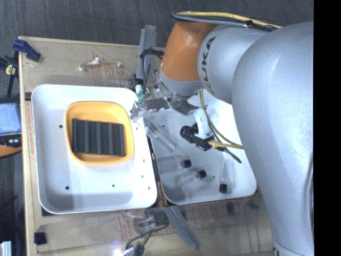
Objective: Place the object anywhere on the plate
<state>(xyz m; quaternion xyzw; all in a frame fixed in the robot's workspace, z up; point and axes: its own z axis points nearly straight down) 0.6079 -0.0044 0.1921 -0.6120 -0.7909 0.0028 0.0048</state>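
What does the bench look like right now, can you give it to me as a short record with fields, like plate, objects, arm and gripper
plate: yellow plate with a dark ridged insert, in the left bin
objects: several clear vials with black caps lying in the right bin
arm: grey arm with an orange band, reaching in over the right bin
gripper: gripper at the right bin's upper left corner, beside the divide between the bins
task state: no vial on the plate yet

Wooden tabletop (80, 55) bearing two white bins: left bin (48, 191), right bin (242, 183); blue clamp (25, 49) at tabletop's far left corner; dark carpet (80, 9) beyond; tablet screen (9, 119) at left edge
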